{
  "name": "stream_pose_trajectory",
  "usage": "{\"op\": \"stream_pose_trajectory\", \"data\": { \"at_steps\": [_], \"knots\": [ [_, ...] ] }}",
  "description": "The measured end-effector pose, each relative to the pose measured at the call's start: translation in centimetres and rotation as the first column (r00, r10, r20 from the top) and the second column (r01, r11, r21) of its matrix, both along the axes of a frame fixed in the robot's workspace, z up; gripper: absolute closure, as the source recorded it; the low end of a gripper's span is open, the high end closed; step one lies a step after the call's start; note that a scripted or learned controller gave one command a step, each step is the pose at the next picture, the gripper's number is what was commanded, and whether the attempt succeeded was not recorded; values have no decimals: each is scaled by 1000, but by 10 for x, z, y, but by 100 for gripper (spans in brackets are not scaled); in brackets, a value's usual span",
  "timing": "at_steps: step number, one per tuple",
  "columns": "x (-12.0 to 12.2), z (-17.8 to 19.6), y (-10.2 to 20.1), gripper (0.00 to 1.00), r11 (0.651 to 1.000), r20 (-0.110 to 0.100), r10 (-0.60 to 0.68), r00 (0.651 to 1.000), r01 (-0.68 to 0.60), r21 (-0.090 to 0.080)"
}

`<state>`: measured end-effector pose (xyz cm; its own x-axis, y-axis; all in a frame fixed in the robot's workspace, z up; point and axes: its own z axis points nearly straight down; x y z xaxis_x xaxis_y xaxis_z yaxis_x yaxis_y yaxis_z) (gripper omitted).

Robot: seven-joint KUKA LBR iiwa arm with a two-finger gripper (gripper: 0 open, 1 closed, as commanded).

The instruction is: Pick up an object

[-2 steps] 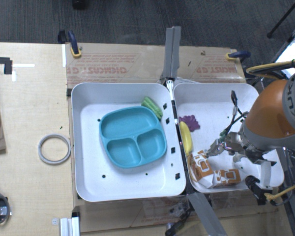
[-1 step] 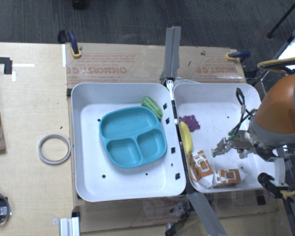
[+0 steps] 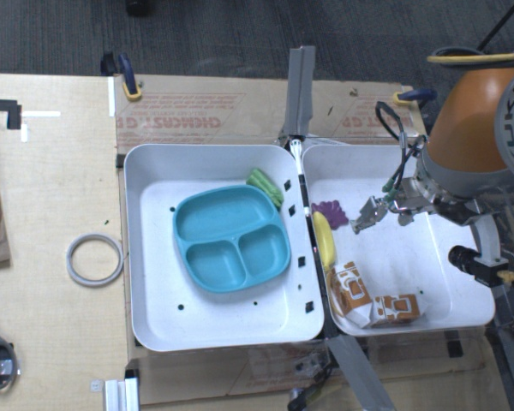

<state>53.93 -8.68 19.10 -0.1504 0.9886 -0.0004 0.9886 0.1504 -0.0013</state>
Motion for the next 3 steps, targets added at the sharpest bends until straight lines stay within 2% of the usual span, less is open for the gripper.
{"op": "stream_pose_trajectory", "data": {
  "at_steps": [1, 2, 3],
  "knots": [
    [39, 103, -20, 0, 994, 1, 113, 994, -113, -1],
    [-11, 18, 21, 0, 998, -3, 64, 998, -64, 0],
    [19, -1, 33, 0, 995, -2, -96, 995, 96, -1]
  ]
}}
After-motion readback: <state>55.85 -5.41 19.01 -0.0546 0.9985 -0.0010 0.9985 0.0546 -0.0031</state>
